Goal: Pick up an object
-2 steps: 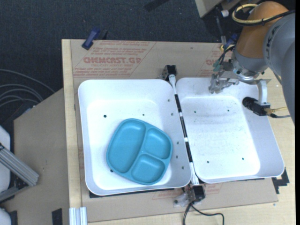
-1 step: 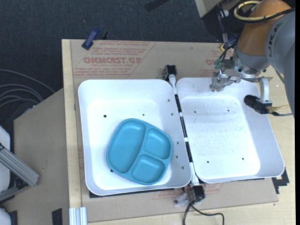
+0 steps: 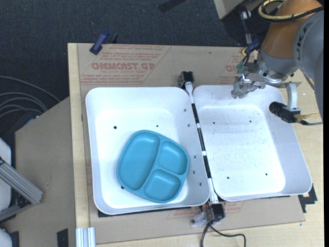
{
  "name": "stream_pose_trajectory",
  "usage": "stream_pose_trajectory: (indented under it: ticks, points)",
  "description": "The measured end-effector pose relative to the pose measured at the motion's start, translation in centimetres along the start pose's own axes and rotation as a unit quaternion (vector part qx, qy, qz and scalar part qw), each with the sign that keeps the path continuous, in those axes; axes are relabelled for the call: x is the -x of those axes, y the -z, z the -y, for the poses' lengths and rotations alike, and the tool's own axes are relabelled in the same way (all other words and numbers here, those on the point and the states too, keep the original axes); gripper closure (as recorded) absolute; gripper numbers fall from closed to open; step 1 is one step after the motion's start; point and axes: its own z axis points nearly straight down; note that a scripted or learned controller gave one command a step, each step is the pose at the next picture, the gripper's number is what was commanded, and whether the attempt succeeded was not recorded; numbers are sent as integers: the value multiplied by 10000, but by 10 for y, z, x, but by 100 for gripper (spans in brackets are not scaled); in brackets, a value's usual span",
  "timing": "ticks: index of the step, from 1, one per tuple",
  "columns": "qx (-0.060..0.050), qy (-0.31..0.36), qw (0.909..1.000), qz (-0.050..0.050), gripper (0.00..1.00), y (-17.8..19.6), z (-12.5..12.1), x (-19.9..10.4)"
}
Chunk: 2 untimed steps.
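A blue plate point(image 3: 153, 165) with three compartments lies flat in the left bin point(image 3: 103, 112), toward its front. My gripper point(image 3: 240, 90) hangs at the far rim of the right bin point(image 3: 288, 153), well to the right of the plate and apart from it. The grey arm with its orange band point(image 3: 288, 19) comes in from the upper right.
Both white bins sit side by side on a cardboard-covered bench, joined by a black clip point(image 3: 186, 78) at the back and another point(image 3: 216, 210) at the front. A small blue object point(image 3: 100, 41) lies at the bench's far left corner. Cables trail off the left.
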Motion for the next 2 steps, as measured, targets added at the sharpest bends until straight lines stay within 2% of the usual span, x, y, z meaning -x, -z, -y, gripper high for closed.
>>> stream_pose_trajectory:
  ticks: [2]
  points:
    - [31, 3, 10000, 5, 100, 21, -2, 0]
